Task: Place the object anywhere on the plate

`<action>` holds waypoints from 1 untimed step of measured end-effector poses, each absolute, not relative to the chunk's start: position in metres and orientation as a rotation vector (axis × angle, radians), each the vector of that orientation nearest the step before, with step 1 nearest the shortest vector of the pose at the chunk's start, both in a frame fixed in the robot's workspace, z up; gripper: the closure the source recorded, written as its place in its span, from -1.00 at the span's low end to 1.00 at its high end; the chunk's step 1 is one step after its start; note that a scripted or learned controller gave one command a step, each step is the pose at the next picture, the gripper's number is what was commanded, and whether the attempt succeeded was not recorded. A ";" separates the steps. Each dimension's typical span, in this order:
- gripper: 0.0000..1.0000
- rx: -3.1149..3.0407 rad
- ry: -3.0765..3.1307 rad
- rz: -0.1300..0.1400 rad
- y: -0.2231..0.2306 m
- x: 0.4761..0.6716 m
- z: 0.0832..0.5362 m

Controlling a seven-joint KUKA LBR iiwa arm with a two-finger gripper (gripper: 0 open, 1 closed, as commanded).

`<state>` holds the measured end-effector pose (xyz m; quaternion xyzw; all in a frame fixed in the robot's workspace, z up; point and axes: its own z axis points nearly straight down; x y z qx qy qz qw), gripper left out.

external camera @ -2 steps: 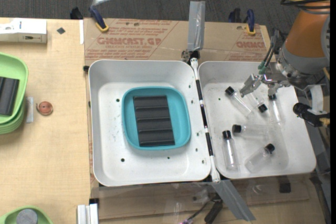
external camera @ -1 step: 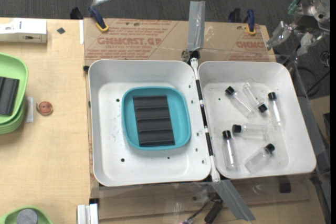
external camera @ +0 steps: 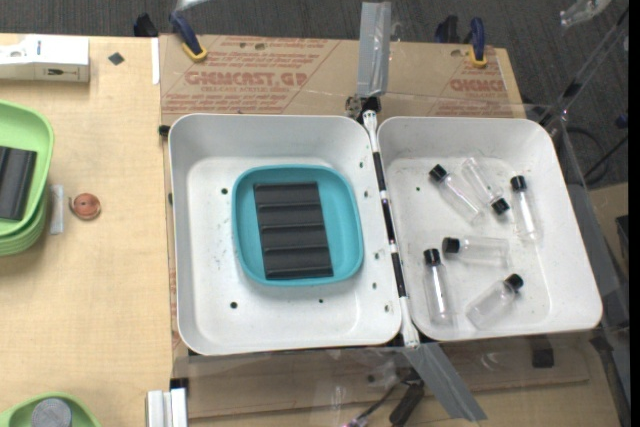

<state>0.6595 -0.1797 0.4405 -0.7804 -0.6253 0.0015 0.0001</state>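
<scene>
A teal square plate [external camera: 345, 215] lies in the left white bin [external camera: 200, 295], and a black ridged block [external camera: 292, 230] rests on its middle. Several clear vials with black caps lie scattered in the right white bin [external camera: 560, 315]. One vial [external camera: 455, 192] is at the upper left, another [external camera: 522, 207] at the upper right. A third vial [external camera: 436, 287] lies near the front left, beside one more vial [external camera: 495, 300] at the front.
A cardboard sheet [external camera: 260, 75] under the bins is held by two clamps [external camera: 187, 35] at the back. A metal bracket [external camera: 373, 55] stands behind the seam between the bins. On the left bench sit a green tray [external camera: 22, 180], a white box [external camera: 45, 60] and a small orange disc [external camera: 85, 206].
</scene>
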 end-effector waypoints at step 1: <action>-1.00 -2.451 -1.964 0.006 -0.180 0.660 0.440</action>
